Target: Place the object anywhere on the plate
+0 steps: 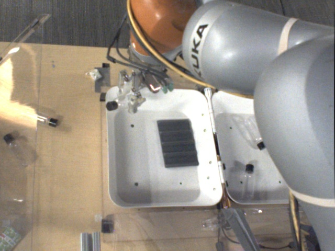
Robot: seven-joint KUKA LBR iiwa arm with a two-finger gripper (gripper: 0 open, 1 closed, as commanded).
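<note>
Here the hand [133,95] is seen at the upper-left corner of the left white bin [118,192], and whether anything is gripped cannot be told. The dark ribbed rectangular plate [178,143] is set flat mid-bin, down and right of the hand, its long axis running nearly top to bottom. A small clear black-capped vial [247,179] is stood in the right bin [233,192], well apart; bare bin floor is left around the plate.

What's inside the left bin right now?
The left bin holds a dark ribbed plate near its middle. The gripper hangs over its far corner, covering that part.
</note>
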